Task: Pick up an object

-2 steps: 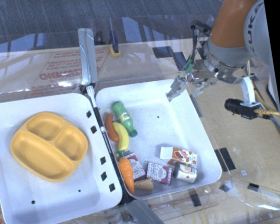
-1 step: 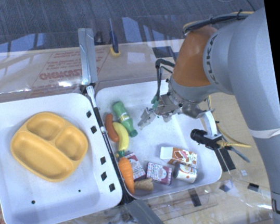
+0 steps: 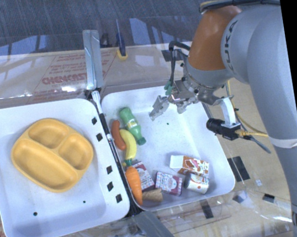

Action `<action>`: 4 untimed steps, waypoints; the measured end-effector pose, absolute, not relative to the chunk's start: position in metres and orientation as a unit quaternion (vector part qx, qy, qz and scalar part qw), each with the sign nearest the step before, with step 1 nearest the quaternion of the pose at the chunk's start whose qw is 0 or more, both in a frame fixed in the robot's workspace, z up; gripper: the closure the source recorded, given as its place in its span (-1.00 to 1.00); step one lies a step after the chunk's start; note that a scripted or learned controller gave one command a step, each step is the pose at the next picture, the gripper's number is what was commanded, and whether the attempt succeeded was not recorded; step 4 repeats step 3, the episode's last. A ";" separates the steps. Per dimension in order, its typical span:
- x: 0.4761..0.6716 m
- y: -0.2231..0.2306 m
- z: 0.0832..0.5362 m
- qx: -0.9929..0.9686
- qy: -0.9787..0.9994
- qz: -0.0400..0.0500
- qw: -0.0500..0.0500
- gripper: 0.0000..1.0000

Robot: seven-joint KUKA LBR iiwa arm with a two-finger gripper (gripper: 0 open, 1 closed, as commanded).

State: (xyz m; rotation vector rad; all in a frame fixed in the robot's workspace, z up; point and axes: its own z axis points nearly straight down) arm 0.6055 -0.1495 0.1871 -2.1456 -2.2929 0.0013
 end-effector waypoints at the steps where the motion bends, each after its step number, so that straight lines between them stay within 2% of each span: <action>1: 0.608 -0.093 0.093 -0.632 -0.775 0.000 0.000 -1.00; 2: 0.607 -0.093 0.102 -0.631 -0.776 0.001 0.001 1.00; 3: 0.622 -0.082 0.241 -0.662 -0.750 0.000 0.001 1.00; 4: 0.622 -0.082 0.241 -0.662 -0.750 0.000 0.001 1.00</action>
